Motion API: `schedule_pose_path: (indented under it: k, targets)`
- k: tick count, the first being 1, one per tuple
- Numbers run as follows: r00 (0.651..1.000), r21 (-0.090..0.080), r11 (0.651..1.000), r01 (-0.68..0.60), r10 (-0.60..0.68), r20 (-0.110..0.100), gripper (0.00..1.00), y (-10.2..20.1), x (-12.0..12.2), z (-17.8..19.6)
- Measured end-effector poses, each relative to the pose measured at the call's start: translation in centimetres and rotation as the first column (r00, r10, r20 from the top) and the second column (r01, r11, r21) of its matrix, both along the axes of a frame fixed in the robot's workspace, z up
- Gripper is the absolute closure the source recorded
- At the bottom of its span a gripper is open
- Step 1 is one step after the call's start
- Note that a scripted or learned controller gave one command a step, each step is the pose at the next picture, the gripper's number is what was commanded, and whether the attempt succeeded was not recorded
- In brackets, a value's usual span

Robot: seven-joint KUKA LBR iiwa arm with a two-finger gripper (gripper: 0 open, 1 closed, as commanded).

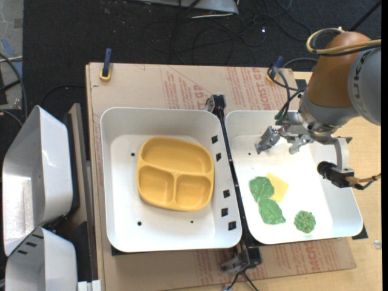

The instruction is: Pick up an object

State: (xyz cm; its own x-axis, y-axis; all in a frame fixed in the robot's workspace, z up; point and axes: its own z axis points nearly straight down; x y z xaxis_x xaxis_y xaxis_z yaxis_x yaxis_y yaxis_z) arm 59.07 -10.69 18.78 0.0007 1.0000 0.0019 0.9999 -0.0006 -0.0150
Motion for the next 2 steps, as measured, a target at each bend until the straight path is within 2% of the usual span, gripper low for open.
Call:
schedule_pose_path:
  k: [1,2]
  targets:
    - [1.000,-0.001,1.000,-0.002,0.002,0.015,0.00,0.0,0.3,0.9]
    - [1.000,-0.002,1.000,0.001,-0.001,0.012,0.00,-0.2,-0.7,-4.3]
